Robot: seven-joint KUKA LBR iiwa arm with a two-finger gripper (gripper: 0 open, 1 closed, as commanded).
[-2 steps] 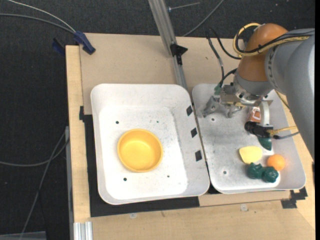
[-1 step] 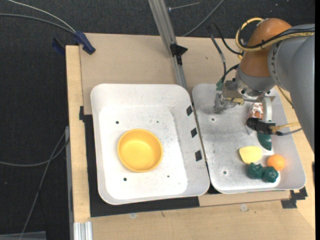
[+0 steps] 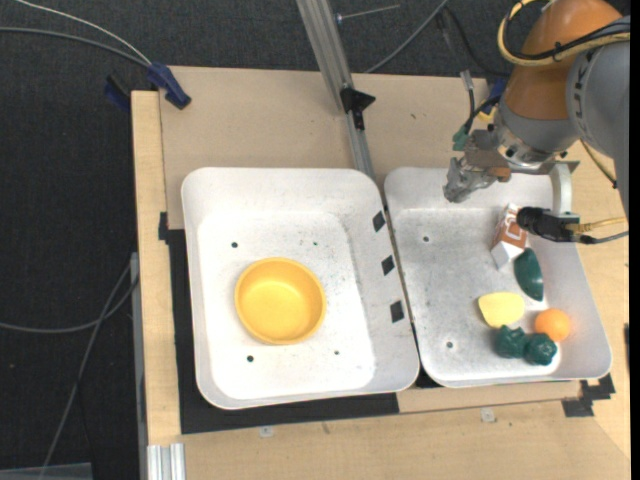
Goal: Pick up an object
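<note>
Where bins (image 3: 300,193) sit | tan bench (image 3: 260,118) | dark floor | fingers (image 3: 462,186) state unclear

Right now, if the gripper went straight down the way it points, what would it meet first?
Probably the bare floor of the right white bin near its far edge; the gripper hangs away from the objects, though depth is unclear.
</note>
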